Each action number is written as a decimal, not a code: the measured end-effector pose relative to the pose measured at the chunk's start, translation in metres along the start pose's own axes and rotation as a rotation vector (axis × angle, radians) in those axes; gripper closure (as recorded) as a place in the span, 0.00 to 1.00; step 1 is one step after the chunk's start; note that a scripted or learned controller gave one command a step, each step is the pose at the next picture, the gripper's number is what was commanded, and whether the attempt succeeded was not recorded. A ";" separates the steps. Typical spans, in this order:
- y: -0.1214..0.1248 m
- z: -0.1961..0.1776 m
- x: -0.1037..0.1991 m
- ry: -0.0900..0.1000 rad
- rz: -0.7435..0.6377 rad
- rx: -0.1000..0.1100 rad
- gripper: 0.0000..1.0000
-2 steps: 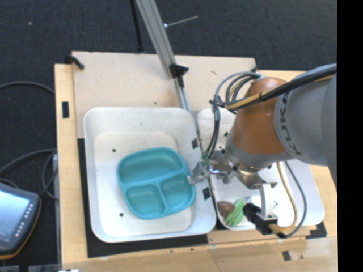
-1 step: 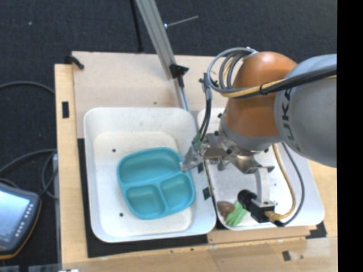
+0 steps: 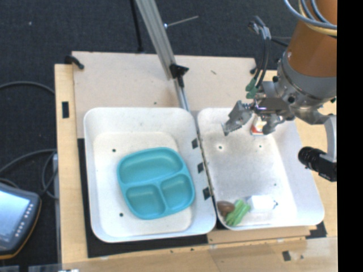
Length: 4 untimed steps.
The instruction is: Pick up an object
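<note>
Hanging spread open, claw [image 3: 250, 122] at 12 o'clock of right bin [image 3: 295, 208]; small things [image 3: 238, 211] crowding 6 o'clock edge, middle lying bare.

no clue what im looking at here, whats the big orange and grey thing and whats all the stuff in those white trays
The big orange and grey thing is a robot arm reaching in from the right. At its end sits its hand, a two-finger grasper, hovering over the right-hand shallow white bin. Its fingers are spread, with nothing between them, so it holds nothing.

The picture comes from one fixed camera above the bench, looking down at a slant.

Two bins sit side by side on the wooden bench. The left-hand white bin holds a turquoise plastic divided plate with three compartments. Near the right bin's front edge lie a small brown rounded object, a green oblong object and a small white object. A small red and white item lies just beside the hand; what it is, I cannot tell.

The slanted metal bar is probably a mounting post.
</note>
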<state>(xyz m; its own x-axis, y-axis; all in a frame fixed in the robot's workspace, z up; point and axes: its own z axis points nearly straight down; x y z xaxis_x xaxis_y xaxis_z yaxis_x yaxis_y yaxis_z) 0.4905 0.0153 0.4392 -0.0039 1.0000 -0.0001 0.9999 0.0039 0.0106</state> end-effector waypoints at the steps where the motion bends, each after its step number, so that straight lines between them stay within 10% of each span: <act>1: 0.028 0.125 -0.015 -0.002 0.006 0.017 0.00; 2: 0.042 0.115 -0.141 -0.005 0.011 0.008 0.00; 4: 0.037 0.243 -0.031 0.002 -0.002 0.018 0.00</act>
<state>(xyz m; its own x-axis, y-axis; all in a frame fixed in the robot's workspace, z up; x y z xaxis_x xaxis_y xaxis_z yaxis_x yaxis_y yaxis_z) 0.5306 -0.0159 0.1963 -0.0057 1.0000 0.0015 1.0000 0.0057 -0.0076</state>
